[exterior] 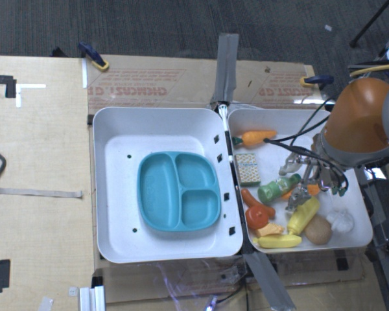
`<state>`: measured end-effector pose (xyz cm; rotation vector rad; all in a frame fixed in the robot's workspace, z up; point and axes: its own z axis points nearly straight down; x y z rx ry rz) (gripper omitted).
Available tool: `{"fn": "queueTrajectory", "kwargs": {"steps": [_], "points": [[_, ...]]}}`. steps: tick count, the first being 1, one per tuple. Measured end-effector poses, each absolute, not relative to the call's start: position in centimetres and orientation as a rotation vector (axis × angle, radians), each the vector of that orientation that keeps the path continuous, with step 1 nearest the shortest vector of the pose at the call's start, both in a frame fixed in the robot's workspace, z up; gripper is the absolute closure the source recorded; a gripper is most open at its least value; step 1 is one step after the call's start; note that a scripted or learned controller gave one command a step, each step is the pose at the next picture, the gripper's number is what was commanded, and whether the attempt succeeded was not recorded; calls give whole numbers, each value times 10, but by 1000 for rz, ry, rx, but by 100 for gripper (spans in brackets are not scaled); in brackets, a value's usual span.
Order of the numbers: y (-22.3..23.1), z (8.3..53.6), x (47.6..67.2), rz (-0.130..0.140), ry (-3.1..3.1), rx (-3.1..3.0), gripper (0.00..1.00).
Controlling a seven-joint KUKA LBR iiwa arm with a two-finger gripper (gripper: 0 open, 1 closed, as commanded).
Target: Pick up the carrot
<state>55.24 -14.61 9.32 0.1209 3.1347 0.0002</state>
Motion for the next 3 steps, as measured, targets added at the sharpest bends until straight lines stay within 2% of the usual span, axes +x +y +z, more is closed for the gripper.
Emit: {"fn": "queueTrajectory", "kwargs": {"steps": [1,2,3], "points": [[-144,99,543,0,3106,430,0],[-102,92,574,0,2989,956,0],[-135,93,479,0,2977,988,0]]}}
